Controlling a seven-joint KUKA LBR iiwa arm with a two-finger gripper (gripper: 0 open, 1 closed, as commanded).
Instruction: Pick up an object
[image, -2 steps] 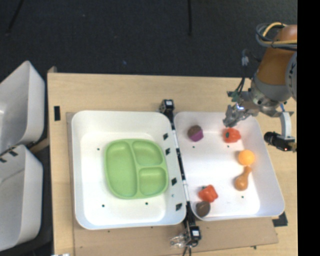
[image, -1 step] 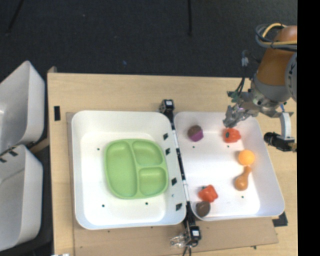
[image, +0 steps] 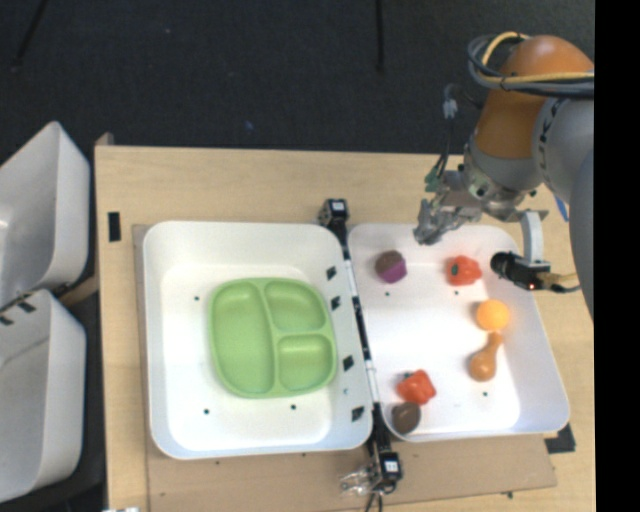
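My gripper (image: 428, 234) hangs over the far left part of the right bin (image: 535, 400), with nothing seen in it. Just below and left of it lies a small purple object (image: 390, 266). A red tomato-like piece (image: 462, 271) sits to its lower right. Further toward the front are an orange ball (image: 492, 316) and a brown gourd-shaped piece (image: 484, 360). A red pepper (image: 416, 386) and a dark brown lump (image: 405, 418) rest near the bin's front left corner.
The left bin (image: 170, 400) holds a green divided plate (image: 271, 335). A raised divider with black clips (image: 352, 320) runs between the two bins. White containers (image: 35, 220) stand off the bench at the left.
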